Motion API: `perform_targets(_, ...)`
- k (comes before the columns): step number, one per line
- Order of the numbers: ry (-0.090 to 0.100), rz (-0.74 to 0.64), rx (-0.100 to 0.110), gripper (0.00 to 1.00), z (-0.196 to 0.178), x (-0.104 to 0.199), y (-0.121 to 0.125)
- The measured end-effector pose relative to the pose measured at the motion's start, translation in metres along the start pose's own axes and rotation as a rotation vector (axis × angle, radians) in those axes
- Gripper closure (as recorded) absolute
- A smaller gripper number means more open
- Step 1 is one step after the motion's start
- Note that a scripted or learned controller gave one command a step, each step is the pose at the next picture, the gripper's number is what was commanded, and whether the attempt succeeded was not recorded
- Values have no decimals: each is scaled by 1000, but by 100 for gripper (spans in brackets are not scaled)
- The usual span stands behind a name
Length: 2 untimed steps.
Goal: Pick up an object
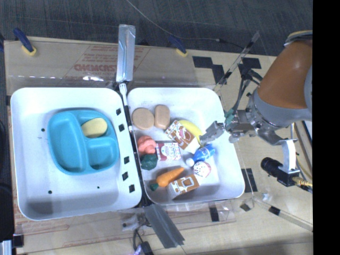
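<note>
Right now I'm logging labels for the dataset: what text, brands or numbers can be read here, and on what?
Red print on the cardboard sheet behind the bins: there, but too blurred to read.
Brown and white carton: printing too small to read.
Red and white packet: illegible.
Second brown carton: illegible.
Nothing can be quoted.

The gripper [208, 134] hangs over the right bin [226, 163]. A bottle [204, 153] lies just below it, a banana [190, 127] just beside it, and a tray [79, 142] far left.
</note>
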<state>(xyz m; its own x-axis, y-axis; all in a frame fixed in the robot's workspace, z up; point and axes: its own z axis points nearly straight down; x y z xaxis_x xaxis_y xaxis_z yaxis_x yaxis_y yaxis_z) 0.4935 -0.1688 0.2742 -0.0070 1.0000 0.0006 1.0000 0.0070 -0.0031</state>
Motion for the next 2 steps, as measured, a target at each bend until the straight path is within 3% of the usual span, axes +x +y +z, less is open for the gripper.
perform_targets(1,-1,68,-7,0,171,-4,-14)
perform_targets(2,1,128,0,0,183,18,58)
